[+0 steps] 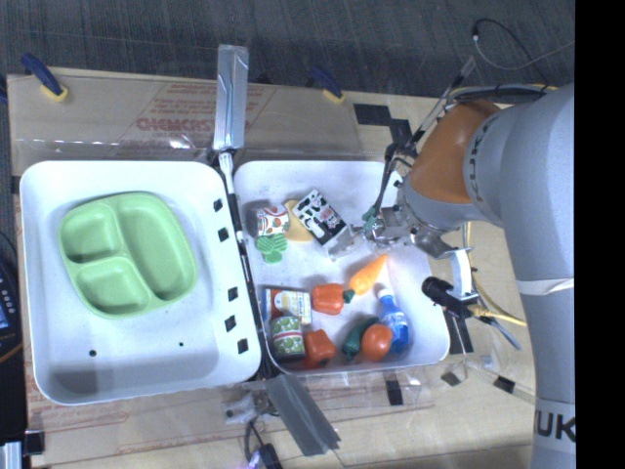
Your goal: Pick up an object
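The gripper (363,234) is parked low in the right bin (293,176), just above a carrot (367,274). Can't be told if the fingers are open or shut. A green tray (125,252) is sat in the left bin (39,291).

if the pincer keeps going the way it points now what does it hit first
Probably the black-and-white carton: the pincer points left across the right bin and sits just beside it. Depth is unclear, so it could pass above.

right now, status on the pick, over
Tool low in right bin, nothing seen held. Nearest: orange carrot, black-and-white carton. Toys crowd close.
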Robot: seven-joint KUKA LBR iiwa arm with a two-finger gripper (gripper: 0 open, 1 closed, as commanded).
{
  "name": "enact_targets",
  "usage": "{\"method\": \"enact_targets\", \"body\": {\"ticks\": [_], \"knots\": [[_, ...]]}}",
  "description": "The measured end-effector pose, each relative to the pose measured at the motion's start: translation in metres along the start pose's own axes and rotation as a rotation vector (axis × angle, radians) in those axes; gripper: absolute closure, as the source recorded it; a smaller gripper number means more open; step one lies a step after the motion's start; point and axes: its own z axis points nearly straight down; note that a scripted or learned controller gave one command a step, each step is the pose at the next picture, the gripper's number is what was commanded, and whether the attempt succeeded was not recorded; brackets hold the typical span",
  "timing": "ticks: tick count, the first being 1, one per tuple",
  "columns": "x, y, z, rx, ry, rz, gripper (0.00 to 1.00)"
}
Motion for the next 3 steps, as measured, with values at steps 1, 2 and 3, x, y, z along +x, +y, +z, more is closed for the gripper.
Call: {"method": "enact_targets", "body": {"ticks": [1,2,3], "knots": [[0.004,-0.047,0.008,-0.005,-0.001,-0.164,0.0],[0.002,-0.031,0.008,-0.007,-0.003,-0.277,0.0],[0.007,-0.092,0.008,-0.006,-0.001,-0.226,0.0]]}}
